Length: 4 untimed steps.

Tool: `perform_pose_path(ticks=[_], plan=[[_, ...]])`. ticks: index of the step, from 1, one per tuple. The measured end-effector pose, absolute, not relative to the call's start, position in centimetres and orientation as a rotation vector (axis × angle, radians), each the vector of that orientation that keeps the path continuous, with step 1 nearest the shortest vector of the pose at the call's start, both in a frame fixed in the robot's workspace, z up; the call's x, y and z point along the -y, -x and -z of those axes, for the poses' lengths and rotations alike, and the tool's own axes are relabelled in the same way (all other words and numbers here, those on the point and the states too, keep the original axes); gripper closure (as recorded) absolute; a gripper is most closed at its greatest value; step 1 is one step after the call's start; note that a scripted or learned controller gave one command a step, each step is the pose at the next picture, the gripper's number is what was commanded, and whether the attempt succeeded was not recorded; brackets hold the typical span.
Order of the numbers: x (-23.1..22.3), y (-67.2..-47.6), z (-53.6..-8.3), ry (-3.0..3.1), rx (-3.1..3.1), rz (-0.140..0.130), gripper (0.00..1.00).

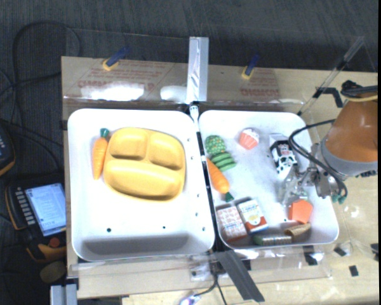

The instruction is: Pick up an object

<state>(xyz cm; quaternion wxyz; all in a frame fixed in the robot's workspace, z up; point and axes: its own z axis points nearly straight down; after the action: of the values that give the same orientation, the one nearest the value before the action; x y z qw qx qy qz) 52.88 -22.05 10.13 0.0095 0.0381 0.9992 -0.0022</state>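
Jaws (294, 192) hover near right bin's (267, 117) outer edge, above orange block (300, 211).

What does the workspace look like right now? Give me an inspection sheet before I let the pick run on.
Surface: two white bins, left bin and right bin, side by side on a wooden bench.
Job's things: right bin holds a carrot, green vegetable, pink cupcake, black-and-white toy, orange block, two small cartons and a dark stick.
Clutter: left bin holds a yellow tray with a second carrot beside it.
Grippers: gripper low in the right bin, just above the orange block; grasp unclear.
Cables: black cable looping by the arm.
Surroundings: handheld pendant on the dark floor at left.
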Motion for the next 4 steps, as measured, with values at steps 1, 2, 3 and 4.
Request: perform_pose_path(ticks=[1, 2, 3, 4], plan=[[22.0, -52.9, -10.1, -0.119, -3.121, 0.007, 0.0], [22.1, -49.9, -9.5, -0.325, -3.082, 0.009, 0.0], [22.1, -49.8, -9.5, -0.337, -3.081, 0.011, 0.0], [22.2, -49.8, -9.5, -0.365, -3.078, 0.011, 0.0]])
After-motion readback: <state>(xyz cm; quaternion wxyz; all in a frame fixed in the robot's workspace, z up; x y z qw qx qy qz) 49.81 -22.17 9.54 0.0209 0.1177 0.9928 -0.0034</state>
